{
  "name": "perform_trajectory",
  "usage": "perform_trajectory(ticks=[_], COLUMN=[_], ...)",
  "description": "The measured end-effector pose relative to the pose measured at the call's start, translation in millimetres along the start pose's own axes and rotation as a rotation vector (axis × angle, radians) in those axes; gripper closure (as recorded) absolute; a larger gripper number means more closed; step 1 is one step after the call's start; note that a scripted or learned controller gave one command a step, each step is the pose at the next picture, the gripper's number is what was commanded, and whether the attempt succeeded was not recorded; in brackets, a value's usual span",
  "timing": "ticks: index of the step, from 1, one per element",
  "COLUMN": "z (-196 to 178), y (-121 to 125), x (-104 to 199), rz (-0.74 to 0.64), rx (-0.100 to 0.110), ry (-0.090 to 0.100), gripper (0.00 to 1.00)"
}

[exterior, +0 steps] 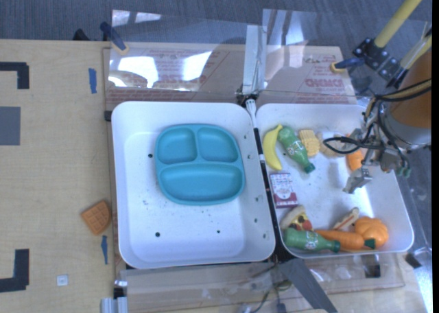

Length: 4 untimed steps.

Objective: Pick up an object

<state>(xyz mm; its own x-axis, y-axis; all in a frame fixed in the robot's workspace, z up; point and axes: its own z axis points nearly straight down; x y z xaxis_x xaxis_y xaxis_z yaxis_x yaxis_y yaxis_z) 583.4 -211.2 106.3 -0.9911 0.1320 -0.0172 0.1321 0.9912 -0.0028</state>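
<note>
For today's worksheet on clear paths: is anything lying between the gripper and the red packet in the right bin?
Nothing visible does. The gripper hangs over the right bin, and bare white floor runs leftward from it to the red packet. The green bottle and corn lie farther back, the pumpkin and carrot nearer the front.

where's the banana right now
The banana lies in the right bin, against its left wall near the top, just left of a green bottle and above a small red packet.
</note>
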Motion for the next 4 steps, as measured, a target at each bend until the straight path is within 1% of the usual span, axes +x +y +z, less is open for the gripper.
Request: perform_trajectory(ticks=[1,2,3,4], z=[19,4,5,18], y=[-7,-6,-6,-6], x=[-35,-39,-39,-56], rz=[-0.009,-0.011,-0.011,0.044], rx=[-0.001,0.003,0.002,-0.003], ry=[0.006,-0.009,-0.007,0.023], gripper=[0.0,1.0,0.0,0.0])
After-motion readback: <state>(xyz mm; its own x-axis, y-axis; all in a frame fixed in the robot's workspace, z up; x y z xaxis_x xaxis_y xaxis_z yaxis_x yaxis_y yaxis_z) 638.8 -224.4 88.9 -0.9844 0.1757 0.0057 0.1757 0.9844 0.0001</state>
